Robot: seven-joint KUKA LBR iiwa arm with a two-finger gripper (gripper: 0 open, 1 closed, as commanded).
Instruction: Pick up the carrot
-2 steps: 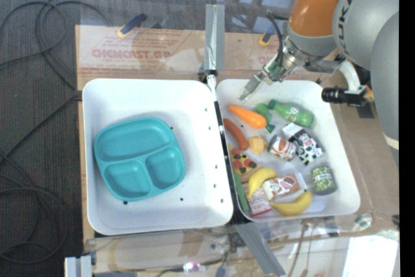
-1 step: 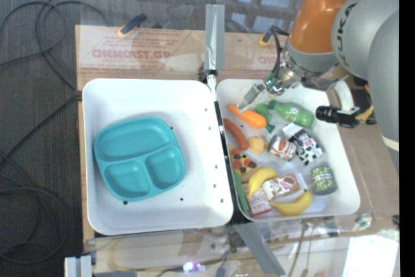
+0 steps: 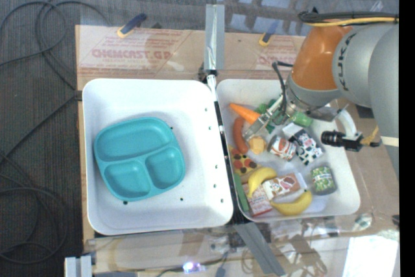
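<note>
Two white bins (image 3: 91,159) sitting side by side, one teal divided tray (image 3: 138,157) lying left, one carrot (image 3: 245,112) and two bananas (image 3: 259,177) lying right, claw (image 3: 259,125) hovering beside carrot, grip state unclear.

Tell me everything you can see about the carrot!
The carrot is orange, smooth and tapered, and looks like a toy. It lies flat near the top left of the right bin, slanting from upper left down to the right. The end effector hangs right by its lower right end, which is partly hidden there, so contact is hard to judge. A reddish sausage-like piece lies just below it.
</note>
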